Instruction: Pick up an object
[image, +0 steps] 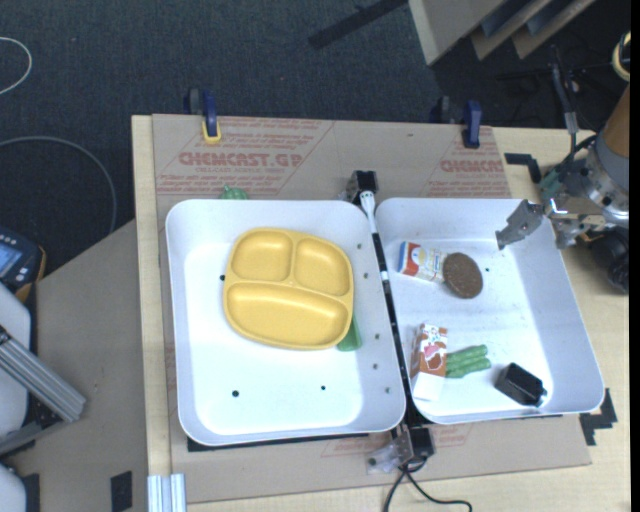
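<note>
The two white bins sit side by side: the left bin (200, 400) lies well away from the gripper (520, 225), toward the far left, while the right bin (560, 330) spreads directly beneath and in front of it, the gripper hanging over that bin's upper right corner. The arm (610, 170) comes in from the right edge behind the gripper. Largest of the loose things is the yellow divided plate (290, 288), resting in the left bin, well apart from the gripper across the seam between bins. In the right bin, the brown round disc (463, 275) lies nearest, just down and left of the gripper, with the small red and white carton (420, 261) touching or just beside its left edge. Further down, the black block (521, 384) sits near the bin's lower edge, almost straight below the gripper. The red and white packet (431, 350) and the green pod (465, 360) lie together down and to the left. Whether the gripper is spread or closed, I cannot tell; nothing is seen held in it.
</note>
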